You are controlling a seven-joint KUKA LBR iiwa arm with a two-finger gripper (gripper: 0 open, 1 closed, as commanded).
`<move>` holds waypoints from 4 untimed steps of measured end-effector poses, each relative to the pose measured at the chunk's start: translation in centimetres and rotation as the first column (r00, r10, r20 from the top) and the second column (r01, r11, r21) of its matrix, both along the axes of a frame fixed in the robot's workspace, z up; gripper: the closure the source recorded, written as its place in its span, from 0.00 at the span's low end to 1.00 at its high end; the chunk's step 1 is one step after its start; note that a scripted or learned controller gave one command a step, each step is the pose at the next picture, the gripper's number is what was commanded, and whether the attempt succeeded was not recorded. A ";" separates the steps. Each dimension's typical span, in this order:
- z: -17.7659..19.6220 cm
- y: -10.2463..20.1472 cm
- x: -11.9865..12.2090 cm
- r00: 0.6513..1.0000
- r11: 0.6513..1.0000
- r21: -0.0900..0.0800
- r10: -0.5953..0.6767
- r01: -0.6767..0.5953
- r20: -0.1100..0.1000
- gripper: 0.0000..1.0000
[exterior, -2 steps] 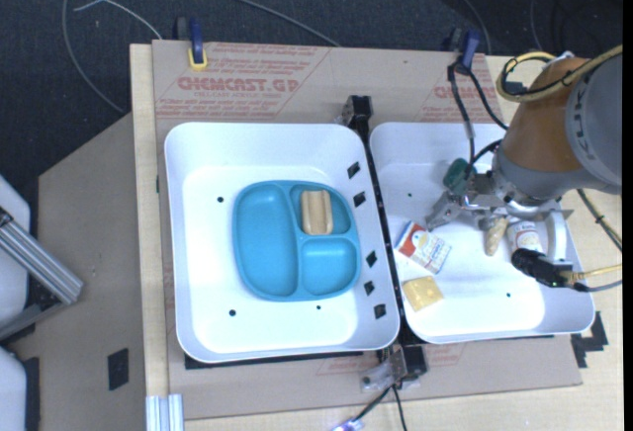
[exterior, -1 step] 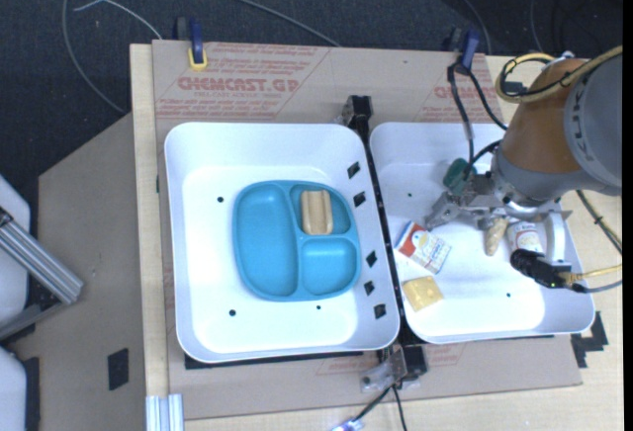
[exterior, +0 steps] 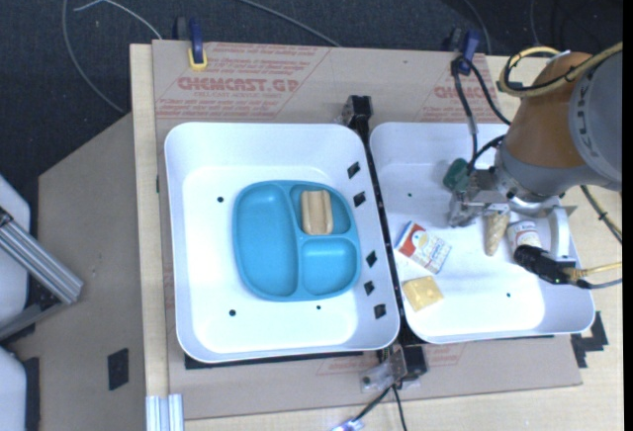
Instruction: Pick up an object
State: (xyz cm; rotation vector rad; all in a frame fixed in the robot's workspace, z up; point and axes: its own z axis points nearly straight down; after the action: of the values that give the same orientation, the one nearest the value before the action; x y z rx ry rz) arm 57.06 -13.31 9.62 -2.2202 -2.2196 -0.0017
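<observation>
Gripper point(exterior: 485, 212) is low in the right bin point(exterior: 475, 320), toward its back right. Can't tell from this angle how it's set; wrist and cabling cover most of it.

Candidates in that bin: a tan elongated piece point(exterior: 495, 233) right at the gripper, a small red-and-white packet point(exterior: 422, 246) just left of it, a yellow block point(exterior: 422, 293) nearer the front wall. A green item point(exterior: 456, 172) sits beside the wrist.

Left bin point(exterior: 198, 320) holds a blue divided tray point(exterior: 267, 241) with a tan wooden block point(exterior: 316, 212) in its top right compartment.

Risks, my read:
- tan piece is partly under the gripper, so an off-centre close likely nudges it instead of gripping
- packet is flat, could slide out
- the black cable point(exterior: 539, 261) hangs close and may drag items
</observation>
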 end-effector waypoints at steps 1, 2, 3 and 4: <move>5.8 -1.0 0.3 1.000 1.000 -0.004 -0.001 0.001 0.006 1.00; 12.2 -0.7 0.6 1.000 1.000 -0.004 0.002 -0.002 0.007 1.00; 18.2 -1.4 1.4 1.000 1.000 -0.005 0.001 -0.001 0.010 1.00; 18.3 3.6 2.2 1.000 1.000 -0.002 0.006 -0.006 0.004 1.00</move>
State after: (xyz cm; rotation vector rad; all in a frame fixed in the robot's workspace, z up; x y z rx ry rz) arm 59.30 -9.66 27.97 -2.2164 -2.2291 -0.0040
